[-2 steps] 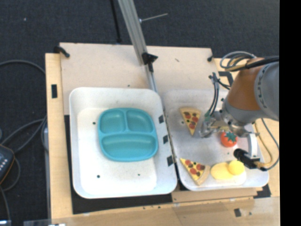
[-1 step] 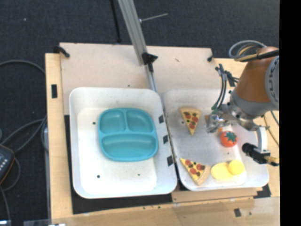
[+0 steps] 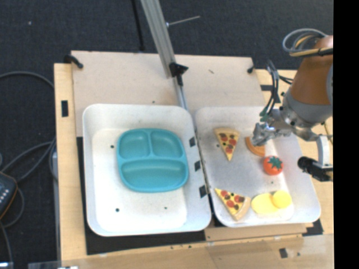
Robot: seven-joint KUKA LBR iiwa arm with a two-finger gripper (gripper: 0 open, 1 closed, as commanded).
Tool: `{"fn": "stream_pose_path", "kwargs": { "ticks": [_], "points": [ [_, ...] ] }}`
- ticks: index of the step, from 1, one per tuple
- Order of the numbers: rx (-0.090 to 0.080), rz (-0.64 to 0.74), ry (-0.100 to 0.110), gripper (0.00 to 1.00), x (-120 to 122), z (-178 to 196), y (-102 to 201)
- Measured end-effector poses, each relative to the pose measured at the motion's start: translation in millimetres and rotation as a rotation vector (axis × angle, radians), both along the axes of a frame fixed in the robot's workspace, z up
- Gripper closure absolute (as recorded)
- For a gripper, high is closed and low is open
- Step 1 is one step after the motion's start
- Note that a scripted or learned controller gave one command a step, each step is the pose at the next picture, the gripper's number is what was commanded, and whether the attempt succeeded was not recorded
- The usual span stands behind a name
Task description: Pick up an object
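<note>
Matt plastic teal plate, white bins, alu rail.

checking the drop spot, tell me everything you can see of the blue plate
The blue plate is a turquoise, rounded-rectangle tray that looks like smooth plastic. Raised ridges split it into three sections: two smaller ones at the far side and one long one at the near side. It lies flat, roughly in the middle of the left bin, touching only the bin floor. Nothing lies in its sections.

Arm reaching in from right, wrist angled down-left, pincer lowered.
</note>
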State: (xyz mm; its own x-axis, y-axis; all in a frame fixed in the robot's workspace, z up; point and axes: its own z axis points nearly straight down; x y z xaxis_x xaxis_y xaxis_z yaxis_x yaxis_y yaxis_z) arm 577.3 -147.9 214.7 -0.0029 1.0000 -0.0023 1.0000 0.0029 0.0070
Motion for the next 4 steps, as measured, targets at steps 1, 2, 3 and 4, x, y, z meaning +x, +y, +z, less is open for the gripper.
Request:
{"fn": "stream_pose_path", "kwargs": {
  "ticks": [1, 2, 3, 4],
  "points": [
    [0.000, 0.001, -0.001, 1.00, 2, 55, -2],
    [0.003, 0.005, 0.004, 1.00, 20, 62, 48],
    [0.002, 0.003, 0.006, 1.00, 28, 56, 90],
    [0.003, 0.004, 0.008, 1.00, 42, 40, 139]
  ]
}}
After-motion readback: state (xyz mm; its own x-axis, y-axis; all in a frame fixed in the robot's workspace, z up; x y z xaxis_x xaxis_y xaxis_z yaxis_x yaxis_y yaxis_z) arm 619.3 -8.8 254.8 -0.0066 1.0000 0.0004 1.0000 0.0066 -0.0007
